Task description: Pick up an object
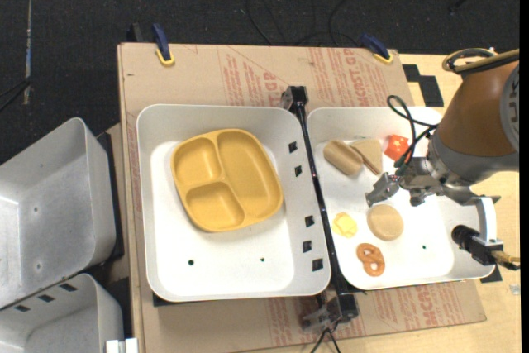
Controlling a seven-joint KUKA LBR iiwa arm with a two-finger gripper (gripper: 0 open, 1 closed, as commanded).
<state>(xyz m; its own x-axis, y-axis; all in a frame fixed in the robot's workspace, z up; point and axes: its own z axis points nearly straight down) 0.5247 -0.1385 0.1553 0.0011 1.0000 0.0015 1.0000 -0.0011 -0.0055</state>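
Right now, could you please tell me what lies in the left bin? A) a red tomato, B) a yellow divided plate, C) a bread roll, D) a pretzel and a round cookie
B: the yellow divided plate lies alone in the left bin, while the pretzel and the other food pieces sit in the right bin.

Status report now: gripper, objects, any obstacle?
Gripper low in right bin, holding nothing visible. Round bun beside it. Pretzel and bread nearby.
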